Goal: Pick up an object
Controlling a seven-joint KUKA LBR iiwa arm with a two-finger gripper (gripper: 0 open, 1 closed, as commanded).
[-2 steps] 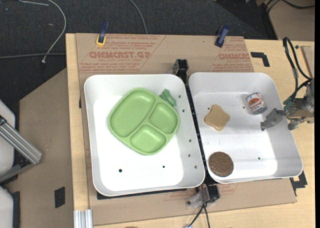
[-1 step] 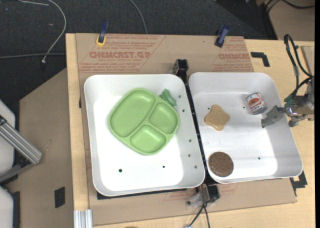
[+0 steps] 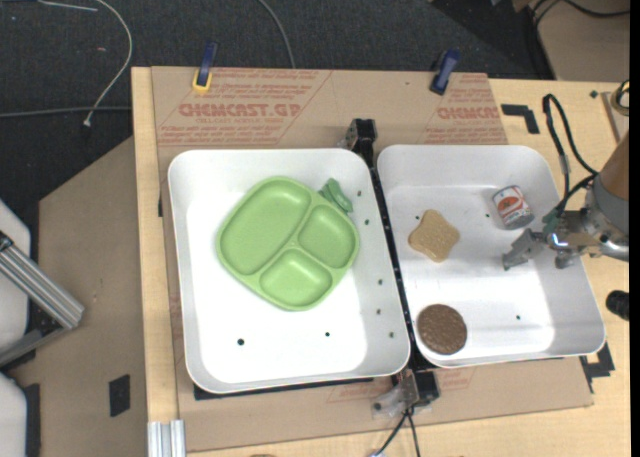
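We find the grey two-finger gripper (image 3: 540, 245) low over the right white bin (image 3: 470, 170), at about three o'clock within it, close to the bin's right wall. Its fingers (image 3: 519, 251) stand spread wide apart with nothing between them, over bare white floor.

At roughly eleven o'clock from the gripper, just beside it, lies a small red and white can (image 3: 511, 206), tipped on its side near the bin's upper right corner. At nine o'clock, well apart, rests a tan slice of toast-shaped foam (image 3: 434, 235); bare floor lies between it and the fingers. At seven o'clock, against the bin's lower left edge, sits a round brown disc like a burger patty (image 3: 441, 328).

Across the divider, the left white bin (image 3: 200, 345) holds a light green three-compartment plastic plate (image 3: 286, 242) in its middle, a small darker green piece (image 3: 337, 196) touching the plate's rim at one o'clock.
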